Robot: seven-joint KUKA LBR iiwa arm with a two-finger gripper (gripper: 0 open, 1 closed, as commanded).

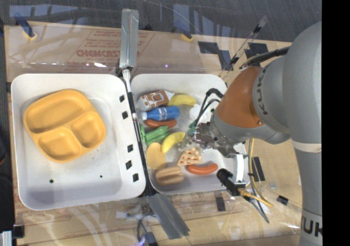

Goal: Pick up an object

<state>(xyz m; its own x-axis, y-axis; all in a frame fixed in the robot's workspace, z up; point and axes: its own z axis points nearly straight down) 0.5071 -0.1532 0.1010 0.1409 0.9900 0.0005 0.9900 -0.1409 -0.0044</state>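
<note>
Toys are crowded into the right bin [180,81]: a sausage [202,169] is laid lengthwise left to right near the front wall, with a waffle [189,157] just beside it. The gripper [198,134] is seen low over the waffle; its state cannot be told, and nothing is seen held.

Yellow divided tray [64,124] in the left bin [33,185], right bin [180,82] crowded with toy food, banana [182,99], blue bottle [162,113], hot dog [169,174], sausage [202,169], waffle [189,157], end effector [201,133] low over the right bin
</note>
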